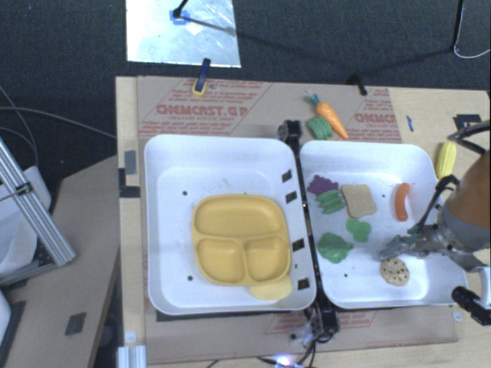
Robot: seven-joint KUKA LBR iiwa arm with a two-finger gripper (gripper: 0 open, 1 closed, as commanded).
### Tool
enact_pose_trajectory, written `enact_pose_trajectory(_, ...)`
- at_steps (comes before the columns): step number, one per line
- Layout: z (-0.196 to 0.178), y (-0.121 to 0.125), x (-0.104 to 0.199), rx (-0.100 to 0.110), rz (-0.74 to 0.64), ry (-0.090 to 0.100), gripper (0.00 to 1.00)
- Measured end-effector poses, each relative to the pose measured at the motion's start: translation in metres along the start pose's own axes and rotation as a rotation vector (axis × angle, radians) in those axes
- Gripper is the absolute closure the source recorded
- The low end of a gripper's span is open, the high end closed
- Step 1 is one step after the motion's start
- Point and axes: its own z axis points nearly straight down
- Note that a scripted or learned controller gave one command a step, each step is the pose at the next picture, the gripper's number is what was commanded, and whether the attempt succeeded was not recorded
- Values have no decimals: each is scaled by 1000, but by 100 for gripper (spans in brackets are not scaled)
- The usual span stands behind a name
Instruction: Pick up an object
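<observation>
You've got the gripper (pixel 393 248) low in the right bin (pixel 430 294), just above the cookie (pixel 395 271) w/ nothing visibly between its fingers, can't tell how far apart they are, while bread (pixel 358 201), sausage (pixel 401 202) & green bits (pixel 335 247) lie nearby.

A yellow three-compartment plate (pixel 242 240) lies in the middle of the left bin (pixel 165 205). A pale yellow flat piece (pixel 272 288) touches its near right corner. Printed brown cardboard (pixel 230 110) covers the bench under both bins. On it, beyond the far left corner of the right bin (pixel 368 150), a toy carrot (pixel 331 117) lies beside a green toy (pixel 318 128). A blue-and-yellow clip (pixel 202 77) sits at the bench's far edge. A toy corn cob (pixel 446 159) lies by the right bin's right edge. A shiny sheet (pixel 182 21) lies on the dark floor.
</observation>
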Motion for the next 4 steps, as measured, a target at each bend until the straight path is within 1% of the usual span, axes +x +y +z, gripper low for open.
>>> enact_pose_trajectory(1, -11, 3, 1, -6, -2, -1, 100)
enact_pose_trajectory(2, 0, 16, 65, -2, -11, 2, 100)
enact_pose_trajectory(3, 0, 2, 81, -2, -6, 0, 100)
enact_pose_trajectory(4, -106, 4, 161, -12, -15, 1, 100)
